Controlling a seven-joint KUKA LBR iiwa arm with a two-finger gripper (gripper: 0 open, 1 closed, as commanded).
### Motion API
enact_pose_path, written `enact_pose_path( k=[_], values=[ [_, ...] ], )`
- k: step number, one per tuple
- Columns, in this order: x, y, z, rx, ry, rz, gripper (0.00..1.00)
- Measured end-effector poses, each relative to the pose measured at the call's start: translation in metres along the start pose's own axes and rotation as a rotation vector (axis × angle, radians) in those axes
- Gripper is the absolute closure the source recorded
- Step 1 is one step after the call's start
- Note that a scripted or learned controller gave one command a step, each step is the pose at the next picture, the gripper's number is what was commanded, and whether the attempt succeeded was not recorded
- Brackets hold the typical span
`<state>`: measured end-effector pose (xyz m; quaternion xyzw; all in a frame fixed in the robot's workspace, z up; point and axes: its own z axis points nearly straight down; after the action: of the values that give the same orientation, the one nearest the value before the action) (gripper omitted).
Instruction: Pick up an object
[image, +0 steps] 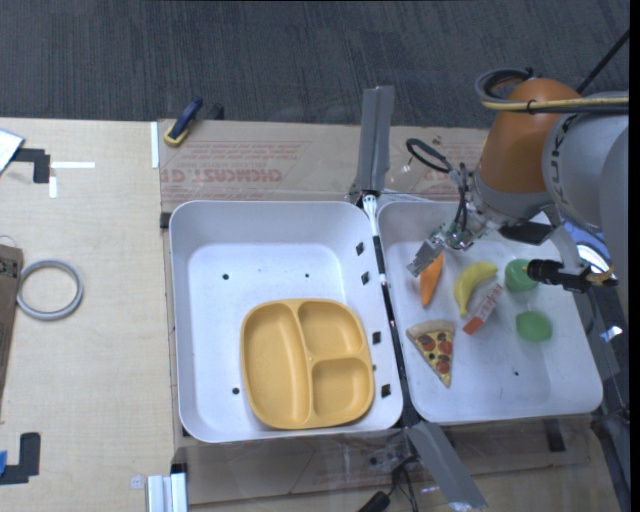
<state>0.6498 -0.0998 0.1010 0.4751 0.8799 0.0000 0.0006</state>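
Where toys lie, claw (432, 252) beside carrot (430, 281)

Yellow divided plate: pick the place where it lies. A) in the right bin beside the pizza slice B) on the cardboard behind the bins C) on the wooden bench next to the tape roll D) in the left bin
D: the yellow divided plate lies flat on the floor of the left bin, toward its near edge.

Dark grey carpet (250, 50) runs along the bench's far edge. The bench (90, 380) is pale wood, with a roll of tape (47, 289) lying near its left edge.
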Motion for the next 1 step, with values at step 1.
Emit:
enact_pose_path(
  k=[1],
  values=[
    [-0.0017,0.0001,-0.0107,-0.003,-0.003,0.004,1.0]
  ],
)
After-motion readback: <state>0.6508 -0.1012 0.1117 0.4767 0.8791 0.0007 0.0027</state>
